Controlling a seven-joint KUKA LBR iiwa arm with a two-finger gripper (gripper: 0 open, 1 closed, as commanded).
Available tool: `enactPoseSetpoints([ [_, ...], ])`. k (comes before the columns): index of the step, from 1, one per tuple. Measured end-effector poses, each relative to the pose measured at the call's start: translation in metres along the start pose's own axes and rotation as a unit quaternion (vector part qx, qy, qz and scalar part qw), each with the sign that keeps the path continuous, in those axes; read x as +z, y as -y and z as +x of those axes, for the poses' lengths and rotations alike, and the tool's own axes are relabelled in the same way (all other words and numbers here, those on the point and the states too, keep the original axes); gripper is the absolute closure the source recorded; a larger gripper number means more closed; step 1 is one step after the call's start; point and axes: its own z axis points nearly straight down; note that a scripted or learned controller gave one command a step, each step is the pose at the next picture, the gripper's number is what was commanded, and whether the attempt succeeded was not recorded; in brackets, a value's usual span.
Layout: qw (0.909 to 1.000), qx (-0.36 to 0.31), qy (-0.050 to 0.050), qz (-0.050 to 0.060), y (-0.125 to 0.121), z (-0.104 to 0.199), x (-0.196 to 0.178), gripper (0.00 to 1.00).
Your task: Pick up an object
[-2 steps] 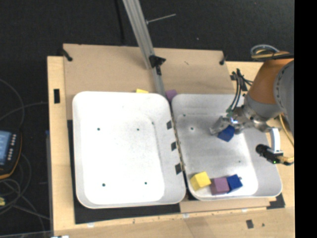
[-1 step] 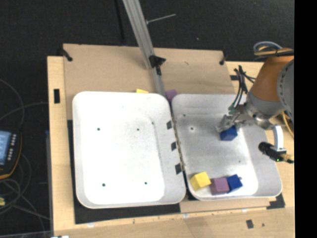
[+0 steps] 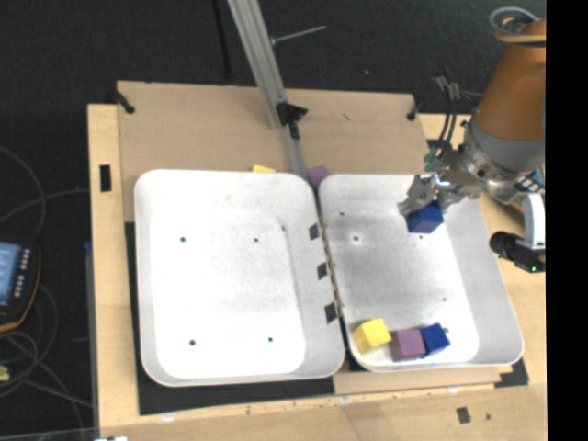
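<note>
At the right bin's (image 3: 491, 274) near edge sit a yellow cube (image 3: 371, 334), a purple cube (image 3: 408, 344) and a blue cube (image 3: 435, 338), touching in a row; farther back, the hand (image 3: 425, 200) grips a blue block (image 3: 425, 219) between its fingers above that bin

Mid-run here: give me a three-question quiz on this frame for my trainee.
1. True or false: the gripper has a blue block between its fingers.
2. Which bin holds the yellow cube, the purple cube and the second blue cube: A) left bin, B) right bin?
3. Which of those three cubes lies in the middle?

Key: 1 true; 2 B; 3 purple.
</note>
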Motion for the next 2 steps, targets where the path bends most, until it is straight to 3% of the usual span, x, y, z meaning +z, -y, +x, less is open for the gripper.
enactPoseSetpoints([
  [1, 1.0000, -0.001, -0.002, 0.008, 0.017, 0.079, 0.073, 1.00],
  [2, 1.0000, -0.002, -0.002, 0.005, 0.034, 0.156, 0.075, 1.00],
])
